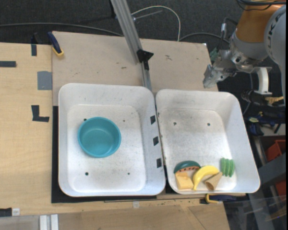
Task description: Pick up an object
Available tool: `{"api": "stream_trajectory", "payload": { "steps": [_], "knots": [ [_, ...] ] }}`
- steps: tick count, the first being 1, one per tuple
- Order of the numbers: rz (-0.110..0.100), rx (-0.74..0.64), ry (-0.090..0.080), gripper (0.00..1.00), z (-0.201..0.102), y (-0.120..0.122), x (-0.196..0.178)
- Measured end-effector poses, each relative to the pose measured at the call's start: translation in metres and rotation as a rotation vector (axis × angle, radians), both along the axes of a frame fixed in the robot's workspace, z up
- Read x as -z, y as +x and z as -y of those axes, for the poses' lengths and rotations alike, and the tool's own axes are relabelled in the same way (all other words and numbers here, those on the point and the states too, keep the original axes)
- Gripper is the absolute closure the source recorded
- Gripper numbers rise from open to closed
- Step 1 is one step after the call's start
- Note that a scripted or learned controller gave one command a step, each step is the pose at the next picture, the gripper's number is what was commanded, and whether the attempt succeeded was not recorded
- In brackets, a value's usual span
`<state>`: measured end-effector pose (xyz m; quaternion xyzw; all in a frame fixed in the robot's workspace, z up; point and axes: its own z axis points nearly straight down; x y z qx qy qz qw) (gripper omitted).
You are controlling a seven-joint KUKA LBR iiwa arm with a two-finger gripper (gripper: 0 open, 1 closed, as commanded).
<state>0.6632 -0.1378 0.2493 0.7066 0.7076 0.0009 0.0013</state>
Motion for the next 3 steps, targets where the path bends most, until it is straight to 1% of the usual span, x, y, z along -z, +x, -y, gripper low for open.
{"api": "stream_trajectory", "payload": {
  "steps": [1,2,3],
  "knots": [
    [-0.005,-0.005,0.002,1.00,-0.060,-0.002,0.012],
    [-0.004,-0.005,0.003,1.00,-0.114,0.001,0.004],
    [-0.006,-0.006,0.002,1.00,-0.174,-0.002,0.019]
  ]
}}
